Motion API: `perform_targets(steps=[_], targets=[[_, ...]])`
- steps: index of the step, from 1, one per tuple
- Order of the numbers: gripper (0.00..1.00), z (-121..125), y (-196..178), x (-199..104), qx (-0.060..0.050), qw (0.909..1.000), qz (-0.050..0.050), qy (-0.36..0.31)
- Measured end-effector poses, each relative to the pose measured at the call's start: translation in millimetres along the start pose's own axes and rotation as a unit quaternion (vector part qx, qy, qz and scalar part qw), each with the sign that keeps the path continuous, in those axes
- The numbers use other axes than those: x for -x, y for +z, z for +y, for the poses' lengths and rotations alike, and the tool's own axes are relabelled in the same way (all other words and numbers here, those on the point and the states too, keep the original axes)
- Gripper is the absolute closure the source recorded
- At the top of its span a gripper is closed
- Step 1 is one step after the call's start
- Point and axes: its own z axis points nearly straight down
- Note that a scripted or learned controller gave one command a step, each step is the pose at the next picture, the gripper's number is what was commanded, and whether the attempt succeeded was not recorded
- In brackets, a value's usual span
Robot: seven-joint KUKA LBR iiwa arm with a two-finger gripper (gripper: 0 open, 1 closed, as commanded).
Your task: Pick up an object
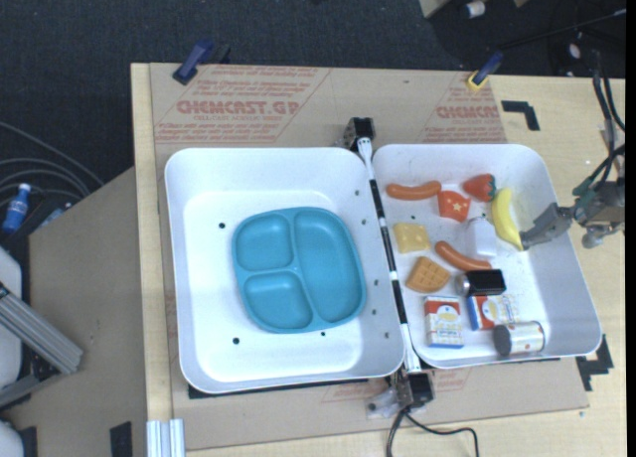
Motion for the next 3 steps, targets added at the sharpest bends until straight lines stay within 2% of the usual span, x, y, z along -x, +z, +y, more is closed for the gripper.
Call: perform_targets(steps=[1,2,3], targets=[[0.00,-6,167,23,0.007,1.0000,-0.002,0.001],[0.00,85,173,-36,0.013,0.9999,-0.003,0.000],[0.00,160,174,-65,-0.002,1.0000,-0.001,0.003]])
